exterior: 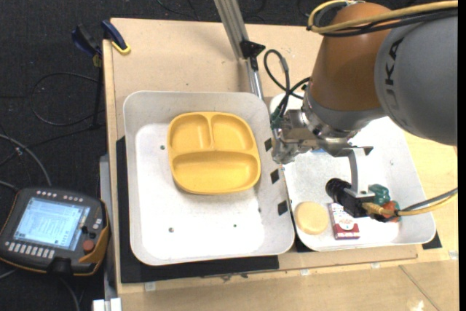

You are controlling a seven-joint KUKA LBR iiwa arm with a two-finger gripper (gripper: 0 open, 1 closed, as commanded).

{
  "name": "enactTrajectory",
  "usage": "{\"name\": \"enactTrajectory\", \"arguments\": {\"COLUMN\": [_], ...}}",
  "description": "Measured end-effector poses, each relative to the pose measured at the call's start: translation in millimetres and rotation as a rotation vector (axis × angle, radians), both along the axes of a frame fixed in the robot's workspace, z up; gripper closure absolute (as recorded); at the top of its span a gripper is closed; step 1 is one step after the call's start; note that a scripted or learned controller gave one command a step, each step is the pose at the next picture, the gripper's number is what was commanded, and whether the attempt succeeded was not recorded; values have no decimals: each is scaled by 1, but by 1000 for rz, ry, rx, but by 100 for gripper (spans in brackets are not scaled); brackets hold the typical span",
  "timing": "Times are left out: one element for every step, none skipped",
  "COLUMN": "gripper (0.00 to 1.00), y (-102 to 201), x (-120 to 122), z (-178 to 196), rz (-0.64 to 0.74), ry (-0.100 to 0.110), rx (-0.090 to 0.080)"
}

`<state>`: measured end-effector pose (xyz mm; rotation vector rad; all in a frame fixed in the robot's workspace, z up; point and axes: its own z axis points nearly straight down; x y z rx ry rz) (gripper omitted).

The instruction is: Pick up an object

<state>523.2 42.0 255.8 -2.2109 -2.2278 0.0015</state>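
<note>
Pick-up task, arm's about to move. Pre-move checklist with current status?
1. Targets in right bin: pale round disc and red-and-white box lie at its near edge. Ok.
2. Gap between disc and box: side by side, contact unclear. Cannot tell.
3. Gripper above a target: it sits by the wall between the bins, off both. Not ok.
4. Yellow divided plate in left bin: flat, uncovered. Ok.
5. Right bin's far part: hidden under the arm. Cannot tell.
</note>
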Motion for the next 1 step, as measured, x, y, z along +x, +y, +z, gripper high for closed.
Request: {"name": "enactTrajectory", "arguments": {"gripper": [100], "y": [51], "x": [-17], "z": [-24], "rz": [0], "ry": [2], "rx": [0]}}
